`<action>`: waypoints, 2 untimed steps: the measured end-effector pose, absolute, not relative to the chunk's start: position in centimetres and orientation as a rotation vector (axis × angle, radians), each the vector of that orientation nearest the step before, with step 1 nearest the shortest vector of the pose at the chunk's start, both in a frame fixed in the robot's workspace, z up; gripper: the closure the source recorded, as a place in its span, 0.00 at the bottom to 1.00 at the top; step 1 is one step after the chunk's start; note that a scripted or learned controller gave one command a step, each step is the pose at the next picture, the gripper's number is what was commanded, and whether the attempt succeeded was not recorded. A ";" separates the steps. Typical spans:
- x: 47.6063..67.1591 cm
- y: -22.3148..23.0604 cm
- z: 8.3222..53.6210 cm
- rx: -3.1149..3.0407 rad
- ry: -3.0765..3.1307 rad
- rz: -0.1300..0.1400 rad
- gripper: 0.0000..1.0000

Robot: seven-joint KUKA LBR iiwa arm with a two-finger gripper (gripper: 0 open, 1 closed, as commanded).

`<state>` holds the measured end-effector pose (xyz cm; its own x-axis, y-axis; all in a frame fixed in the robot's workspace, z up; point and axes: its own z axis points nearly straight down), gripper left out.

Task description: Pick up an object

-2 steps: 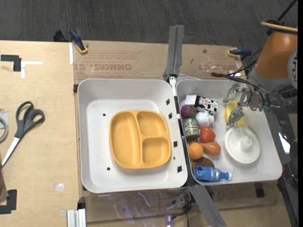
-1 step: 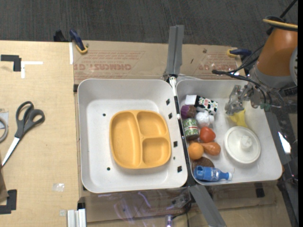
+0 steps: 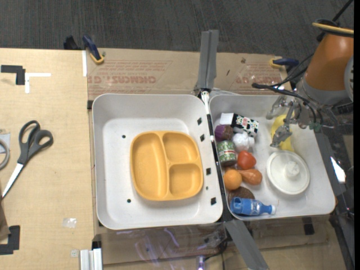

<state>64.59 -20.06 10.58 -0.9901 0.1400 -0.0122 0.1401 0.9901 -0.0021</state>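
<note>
The pincer [image 3: 283,129] hangs low over the right bin [image 3: 323,201], its fingers parted and holding nothing, tips just beside a yellow object [image 3: 279,134], likely the chosen target. Close by sits a white bowl [image 3: 288,172]. Along the bin's left wall, toys crowd together: tomato [image 3: 246,160], orange [image 3: 232,179], green can [image 3: 226,152], blue bottle [image 3: 250,207]. The left bin [image 3: 107,167] holds a yellow divided tray [image 3: 167,165]. Scissors [image 3: 25,148] lie on the counter [image 3: 45,207].

Left bin [image 3: 107,167] has a yellow divided tray [image 3: 167,165] sitting dead center. Right bin [image 3: 320,198] is packed along its 9 o'clock side: green can [image 3: 226,151], tomato [image 3: 246,160], orange [image 3: 233,179], blue bottle [image 3: 251,207]. The gripper [image 3: 283,129] hangs over a yellow thing [image 3: 280,134] at 12 o'clock of the white bowl [image 3: 287,172].
</note>
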 end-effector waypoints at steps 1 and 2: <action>64.8 -20.0 11.7 0.215 3.116 -0.008 1.00; 54.7 -15.8 9.2 0.085 3.139 0.000 1.00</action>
